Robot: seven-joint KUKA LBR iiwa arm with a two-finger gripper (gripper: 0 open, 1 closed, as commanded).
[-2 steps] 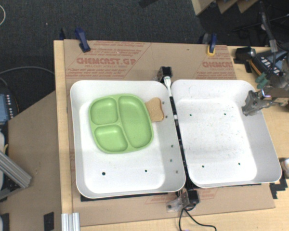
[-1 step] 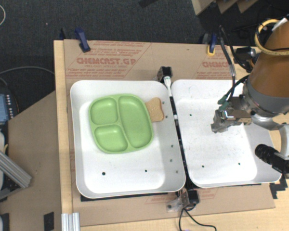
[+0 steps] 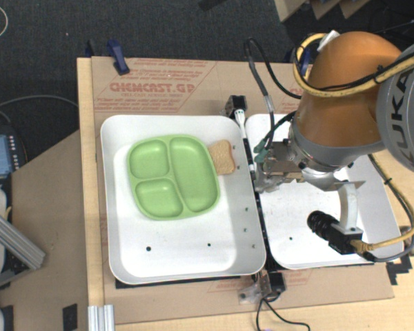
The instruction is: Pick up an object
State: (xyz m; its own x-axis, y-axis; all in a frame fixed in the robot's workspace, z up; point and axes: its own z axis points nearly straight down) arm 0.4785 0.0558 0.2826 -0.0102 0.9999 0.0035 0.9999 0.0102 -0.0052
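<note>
A green divided plate point(image 3: 172, 176) lies in the left bin point(image 3: 124, 247). A tan, bread-like slice point(image 3: 223, 157) rests against the plate's right rim, close to the bin's right wall. The arm's orange wrist band point(image 3: 348, 74) and grey body cover the upper part of the right bin point(image 3: 310, 247). The gripper point(image 3: 270, 176) sits beneath that body, at the right bin's left edge by the divider between the bins. The arm hides its fingers.
Both bins stand on a cardboard sheet point(image 3: 152, 81) on the bench. A black cylindrical part with a yellow cable point(image 3: 331, 232) hangs off the arm over the right bin's floor. Black cables point(image 3: 259, 74) run over the bench behind the bins.
</note>
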